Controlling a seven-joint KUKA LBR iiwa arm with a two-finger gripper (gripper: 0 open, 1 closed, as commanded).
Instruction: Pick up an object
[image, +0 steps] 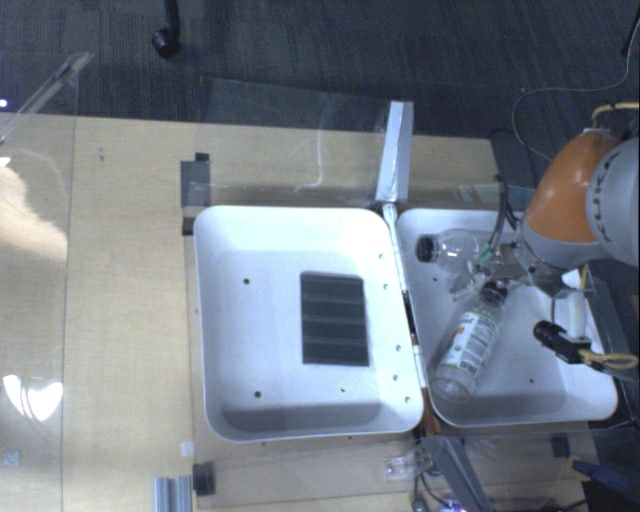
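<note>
Right bin (590, 400): holds two clear plastic bottles. Bottle one (468, 345) lies on its side, slanted, dark cap toward the top of the frame, base toward the near rim beside the wall shared with the left bin (230, 330); a white label with red and green print wraps its middle. Bottle two (455, 246) lies at the far end of the same bin, clear and unlabelled, dark cap pointing toward the shared wall. Hand (497, 268): low over the far half of the right bin, between the two bottles, just beside the cap end of the labelled one; its opening cannot be told, and nothing can be seen in its hold. Left bin: a dark ribbed rectangular block (334, 319) lies flat near the middle, well apart from the arm. Risk, judged: both bottles are smooth, round and see-through, so a closing grip may slide off or set a bottle rolling; a grasp at the narrow cap end would likely let the heavier body tip out; the two bottles lie near enough that the hand may nudge one while reaching for the other. Surface (120, 350): pale wood, carrying both bins.
</note>
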